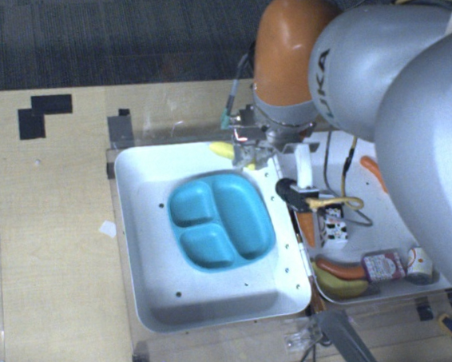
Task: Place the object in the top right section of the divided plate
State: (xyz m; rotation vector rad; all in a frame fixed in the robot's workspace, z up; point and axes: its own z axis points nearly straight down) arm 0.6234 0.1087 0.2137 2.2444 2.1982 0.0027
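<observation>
Pale wooden bench (49, 259) bears white bins (155, 304); dark carpet (113, 27) beyond.

Grey arm (393, 94) reaching from right, orange-banded wrist bent downward

- divided plate (218, 221) sits mid left bin (154, 296), a bit toward its right wall
- small object (221, 149) near that bin's back edge, behind the plate
- right bin (382, 288): banana (337, 285) and packet (382, 265) along the front edge
</observation>
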